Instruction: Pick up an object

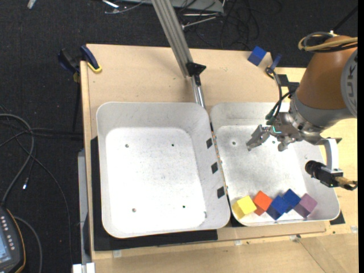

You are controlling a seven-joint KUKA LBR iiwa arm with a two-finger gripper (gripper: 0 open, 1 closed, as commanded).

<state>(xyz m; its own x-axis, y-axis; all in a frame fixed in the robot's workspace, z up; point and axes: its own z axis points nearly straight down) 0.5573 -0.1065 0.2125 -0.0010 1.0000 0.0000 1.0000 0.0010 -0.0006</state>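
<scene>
Blocks: yellow, orange, blue, purple lie along right bin's near wall | tool above bin floor, fingers spread, clamping nothing | we judge pick not yet begun.

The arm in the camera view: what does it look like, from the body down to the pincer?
The arm is a rounded body with a broad orange band and grey casing at its right edge. A beige cable loops over its top. Below sits a grey metallic wrist, then a small dark-and-silver pincer with thin fingers. A white bracket on the wrist carries a black cylindrical part.
</scene>
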